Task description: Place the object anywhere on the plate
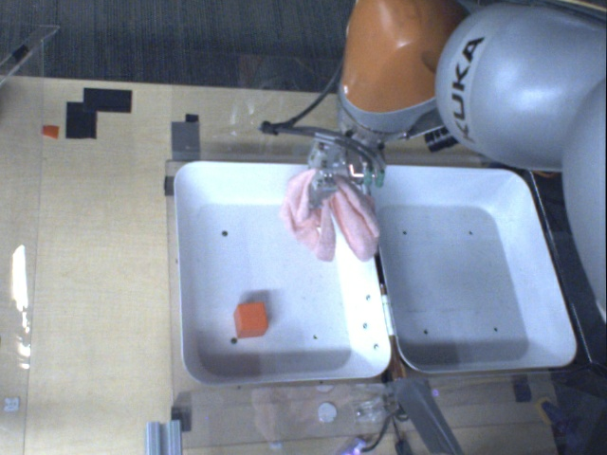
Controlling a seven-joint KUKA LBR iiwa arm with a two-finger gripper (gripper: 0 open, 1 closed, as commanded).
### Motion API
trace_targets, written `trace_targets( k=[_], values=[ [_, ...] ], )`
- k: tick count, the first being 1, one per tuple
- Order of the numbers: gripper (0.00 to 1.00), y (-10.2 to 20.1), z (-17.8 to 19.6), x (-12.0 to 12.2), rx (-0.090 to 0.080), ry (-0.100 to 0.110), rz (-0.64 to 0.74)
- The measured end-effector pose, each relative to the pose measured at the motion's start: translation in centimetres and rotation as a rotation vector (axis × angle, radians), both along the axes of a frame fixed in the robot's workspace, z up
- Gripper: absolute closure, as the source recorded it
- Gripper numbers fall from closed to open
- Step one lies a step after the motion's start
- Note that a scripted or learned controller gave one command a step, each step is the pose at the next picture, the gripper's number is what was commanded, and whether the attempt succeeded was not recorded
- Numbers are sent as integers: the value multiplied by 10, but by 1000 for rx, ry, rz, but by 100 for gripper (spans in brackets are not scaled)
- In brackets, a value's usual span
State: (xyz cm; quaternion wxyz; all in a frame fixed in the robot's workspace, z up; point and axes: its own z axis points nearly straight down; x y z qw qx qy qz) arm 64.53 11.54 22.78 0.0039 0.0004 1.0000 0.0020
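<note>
I see the gripper (pixel 343 180) pinching a pink cloth (pixel 327 218) by its top, the folds hanging limp over the left bin's (pixel 204 254) right edge: light, soft, floppy, best bunched at the middle.

pink cloth (pixel 327 218), orange block (pixel 251 319), white bins (pixel 204 254)
</note>
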Motion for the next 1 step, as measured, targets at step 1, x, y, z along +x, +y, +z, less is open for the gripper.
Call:
trace_targets(
  k=[1],
  values=[
    [0,0,0,0,0,0,0]
  ],
)
